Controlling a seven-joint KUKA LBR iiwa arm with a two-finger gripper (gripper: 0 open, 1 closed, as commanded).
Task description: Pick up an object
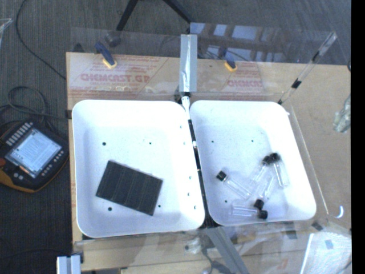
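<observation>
A dark grey ribbed rectangular pad [129, 187] lies flat and slightly tilted in the front half of the left white bin [85, 124]. In the right white bin [285, 119], several small clear vials with black caps lie near the front right. One vial [231, 183] lies alone toward the middle. Another vial [276, 168] sits farther right, with one crossing beside it [262, 190]. A further vial [248, 212] rests near the bin's front wall.
A grey upright post [188, 64] stands behind the seam between the bins. Clear plastic panels and yellow-tipped clamps [106, 56] line the back of the bench. A teach pendant [31, 153] lies on the floor at left.
</observation>
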